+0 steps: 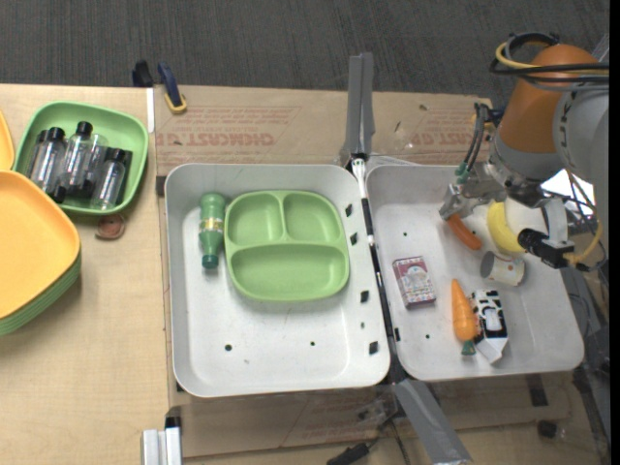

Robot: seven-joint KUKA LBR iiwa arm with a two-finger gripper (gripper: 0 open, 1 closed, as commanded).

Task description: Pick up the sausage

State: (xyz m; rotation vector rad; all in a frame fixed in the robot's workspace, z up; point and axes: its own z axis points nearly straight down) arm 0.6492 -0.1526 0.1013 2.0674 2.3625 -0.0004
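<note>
Here's the left bin [184,356] in the middle of the frame. A green divided plate [286,260] lies flat in its upper half, and a green bottle [210,229] lies on its side just beside the plate's left edge.

Over to the right bin [542,352], which is the busy one. The sausage [465,233], orange-red, lies slantwise in the upper right part. The gripper [457,204] hovers right at its upper left end, and from this angle I cannot tell whether it is apart or together. A yellow banana [498,226] sits just right of the sausage, with a small white cup [504,269] below it. A pink card box [415,281] lies centre-left. An orange carrot [463,310] points down beside a black-and-white carton [490,320].

Upper left of the frame, outside the bins, a green tray [134,139] holds several small bottles [77,166]. Stacked orange plates [34,250] sit at the left edge.
</note>
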